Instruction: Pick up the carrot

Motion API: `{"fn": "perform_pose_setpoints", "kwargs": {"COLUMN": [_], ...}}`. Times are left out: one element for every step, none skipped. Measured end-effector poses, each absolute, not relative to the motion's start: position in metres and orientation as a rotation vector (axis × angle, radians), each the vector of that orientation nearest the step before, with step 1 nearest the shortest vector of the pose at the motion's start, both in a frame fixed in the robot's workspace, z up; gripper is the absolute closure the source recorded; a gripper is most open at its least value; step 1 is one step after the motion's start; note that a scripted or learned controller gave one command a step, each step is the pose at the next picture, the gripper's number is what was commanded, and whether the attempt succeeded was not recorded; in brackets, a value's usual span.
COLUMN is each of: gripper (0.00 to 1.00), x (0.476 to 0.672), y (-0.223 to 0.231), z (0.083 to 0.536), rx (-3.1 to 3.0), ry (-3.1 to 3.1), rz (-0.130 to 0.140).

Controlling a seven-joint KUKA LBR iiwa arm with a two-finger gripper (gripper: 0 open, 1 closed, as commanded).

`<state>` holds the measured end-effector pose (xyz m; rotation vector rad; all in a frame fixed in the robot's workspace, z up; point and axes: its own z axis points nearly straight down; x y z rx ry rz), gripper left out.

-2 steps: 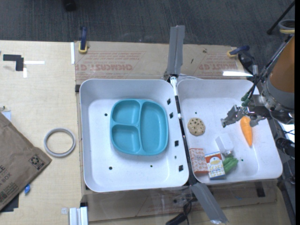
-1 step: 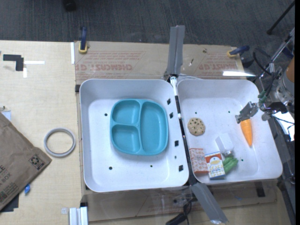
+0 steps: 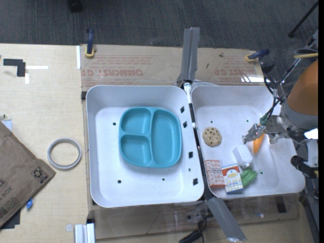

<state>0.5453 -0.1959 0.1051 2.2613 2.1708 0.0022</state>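
Reaching in from the right, my arm (image 3: 304, 97) hangs over the right-hand bin (image 3: 223, 105), its orange band showing above the wrist. The hand (image 3: 260, 130) sits low at the bin's right side, directly at the carrot (image 3: 257, 144), which lies there as a short orange piece pointing toward the near edge. A metal finger (image 3: 251, 135) shows just left of the carrot's top, touching or nearly so; I cannot tell from this slant whether the fingers are apart, together or clamped on anything. Left of the carrot in the same bin I see a round cookie (image 3: 212, 136) lying flat and well apart from it. Toward the near edge rests a cluster of items: a white block (image 3: 242, 155), a green vegetable (image 3: 248, 176), a small carton with an orange label (image 3: 232, 178) and a red-printed packet (image 3: 213, 172), packed close together. The left-hand bin (image 3: 101, 146) carries a teal divided plate (image 3: 151, 136) with three compartments. Out on the counter (image 3: 40, 95) to the left lie a roll of tape (image 3: 64, 153) and the corner of a brown cardboard box (image 3: 17, 178).
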Motion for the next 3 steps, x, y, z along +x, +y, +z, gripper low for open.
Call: {"fn": "perform_pose_setpoints", "kwargs": {"gripper": [0.0,1.0,1.0], "x": [0.535,0.535,0.623], "y": [-0.205,-0.205,-0.159], "z": [0.092,0.101,0.209], "rx": [2.231,2.235,2.362], "ry": [2.213,2.208,2.069], "rz": [-0.001,0.0,-0.003]}}
